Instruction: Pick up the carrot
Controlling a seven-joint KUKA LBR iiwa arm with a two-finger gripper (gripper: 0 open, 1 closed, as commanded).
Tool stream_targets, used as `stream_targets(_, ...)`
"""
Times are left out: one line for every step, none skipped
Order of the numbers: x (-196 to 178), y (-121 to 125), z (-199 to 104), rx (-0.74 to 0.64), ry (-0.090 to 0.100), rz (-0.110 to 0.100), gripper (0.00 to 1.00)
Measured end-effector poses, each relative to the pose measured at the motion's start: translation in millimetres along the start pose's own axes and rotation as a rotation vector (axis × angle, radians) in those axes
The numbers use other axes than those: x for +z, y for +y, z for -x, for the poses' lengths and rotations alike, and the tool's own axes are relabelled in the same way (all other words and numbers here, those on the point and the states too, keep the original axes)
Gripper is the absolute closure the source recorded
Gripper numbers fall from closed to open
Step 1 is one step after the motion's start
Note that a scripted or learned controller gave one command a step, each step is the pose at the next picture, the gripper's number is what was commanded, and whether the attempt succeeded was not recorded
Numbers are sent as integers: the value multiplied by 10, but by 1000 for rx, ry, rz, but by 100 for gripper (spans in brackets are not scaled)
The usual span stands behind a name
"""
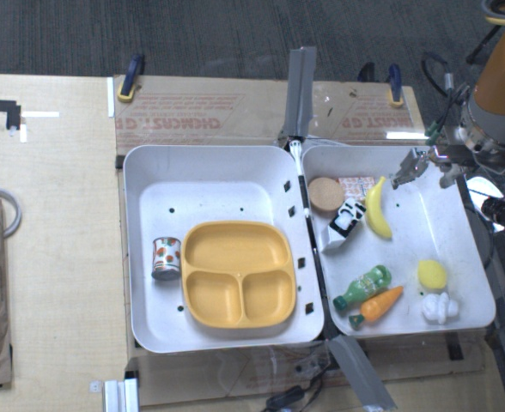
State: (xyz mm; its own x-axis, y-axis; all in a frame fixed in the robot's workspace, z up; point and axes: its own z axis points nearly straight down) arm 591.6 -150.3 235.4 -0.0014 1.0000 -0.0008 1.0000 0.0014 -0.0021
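The jaws (410, 168) hung over the far right corner of the right bin (464, 230), grasping nothing; whether they were parted I could not tell. They stood well apart from the carrot (380, 304), apparently before any approach. It lay near the bin's front wall, orange and tapered, tilted, touching the green bottle (362, 287).

The arm (501, 75) shows a broad orange band above a grey metal wrist. Thin dark cables loop beside the wrist, and one small green spot sits on its left side. The gripper (410, 168) is pale grey metal, slim and angular.
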Motion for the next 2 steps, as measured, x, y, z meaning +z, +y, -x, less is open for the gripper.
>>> stream_targets(1069, -50, 490, -180, 0, 1, 0)
stream_targets(1091, -317, 717, -481, 0, 3, 0)
